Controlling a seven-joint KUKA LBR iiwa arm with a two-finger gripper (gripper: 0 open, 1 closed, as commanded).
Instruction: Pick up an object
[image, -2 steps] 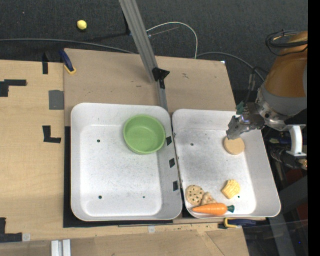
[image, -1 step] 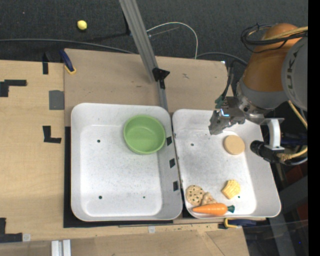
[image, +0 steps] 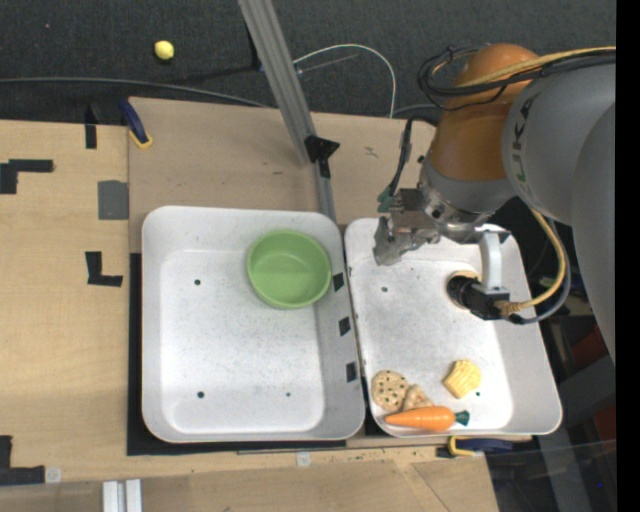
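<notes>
The gripper (image: 389, 247) hangs over the far left corner of the right bin (image: 520, 395), nothing visible between its fingers, though whether they are apart cannot be told; a carrot (image: 425, 420), cracker (image: 388, 388) and yellow piece (image: 461, 379) lie near the bin's front edge; a green bowl (image: 289, 268) sits in the left bin (image: 175, 330).

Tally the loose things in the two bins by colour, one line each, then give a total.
Green: 1, the bowl in the left bin
Orange: 1, the carrot in the right bin
Yellow: 1, the corn piece
Tan: 2, the cookie and the small piece beside it
Total: 5
</notes>
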